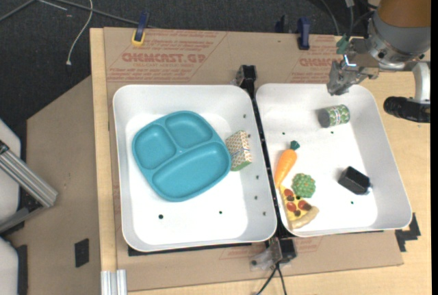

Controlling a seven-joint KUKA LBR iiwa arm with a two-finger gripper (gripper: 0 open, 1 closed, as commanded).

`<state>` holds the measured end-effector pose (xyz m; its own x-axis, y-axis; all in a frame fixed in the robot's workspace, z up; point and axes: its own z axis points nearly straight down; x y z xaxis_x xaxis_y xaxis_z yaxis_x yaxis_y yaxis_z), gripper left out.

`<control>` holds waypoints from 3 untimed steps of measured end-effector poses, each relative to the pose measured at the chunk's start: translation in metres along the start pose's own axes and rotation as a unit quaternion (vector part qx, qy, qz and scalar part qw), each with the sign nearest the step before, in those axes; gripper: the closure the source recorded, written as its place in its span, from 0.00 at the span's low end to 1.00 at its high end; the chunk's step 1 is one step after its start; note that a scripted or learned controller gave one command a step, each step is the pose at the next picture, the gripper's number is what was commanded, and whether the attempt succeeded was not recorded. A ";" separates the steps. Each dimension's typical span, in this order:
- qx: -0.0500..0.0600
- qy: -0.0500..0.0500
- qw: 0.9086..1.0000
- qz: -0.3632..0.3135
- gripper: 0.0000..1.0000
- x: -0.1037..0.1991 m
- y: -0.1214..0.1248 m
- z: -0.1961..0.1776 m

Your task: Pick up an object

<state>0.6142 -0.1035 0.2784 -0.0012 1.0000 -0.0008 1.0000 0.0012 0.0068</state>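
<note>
Can (334,116), small, green-labelled, lay on its side in the right bin (383,150), toward the far end and nearest the gripper (340,85) of all the pieces there. Gripper hung above the bin's far rim, just beyond the can and not touching it. Nothing was seen between the jaws; how far apart they stood could not be told from this angle.

Handling, judged: can looked light and rigid, a toy or sample size. Lying down, it would roll if nudged across its axis. Smooth curved wall likely slippery; best hold would be across the round body at mid-length, fingers closing on opposite sides of the curve, so it centres itself rather than squirts out.

Other pieces in the right bin:
- carrot (285,163), near the bins' shared wall, tapered; probably plastic.
- broccoli (303,185), touching or just beside the pizza slice (299,209).
- black block (354,180), well apart from the rest; flat faces, easy alternative.

Left bin (137,95) held a blue divided plate (181,155) and a patterned box (239,149) at its edge.
</note>
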 end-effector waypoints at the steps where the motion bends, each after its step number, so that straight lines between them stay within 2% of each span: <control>1: 0.005 0.001 1.000 -0.002 1.00 0.049 -0.017 -0.001; 2: 0.006 0.001 1.000 -0.001 1.00 0.092 -0.034 0.020; 3: 0.006 0.002 1.000 -0.002 1.00 0.150 -0.058 0.030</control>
<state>0.5559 0.0465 0.2479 -0.0059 1.0000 0.0024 1.0000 0.0059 -0.0052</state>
